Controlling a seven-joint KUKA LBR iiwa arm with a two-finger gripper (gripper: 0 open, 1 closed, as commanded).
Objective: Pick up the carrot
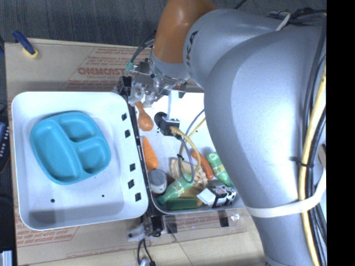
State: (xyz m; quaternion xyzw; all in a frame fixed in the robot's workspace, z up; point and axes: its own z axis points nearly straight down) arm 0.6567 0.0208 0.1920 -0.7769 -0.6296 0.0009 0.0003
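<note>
Orange carrot (150,153) lain at right bin's (188,105) left wall, frame centre | gripper (145,91) poised above it, upper centre | jaw state cannot be told

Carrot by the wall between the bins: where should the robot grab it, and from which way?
Probably around the carrot's thick middle, coming straight down from above. It lies flat and long beside the right bin's left wall, so the jaws should straddle its narrow width. The wall leaves little room on that side, and a small jar sits near its lower tip.
</note>
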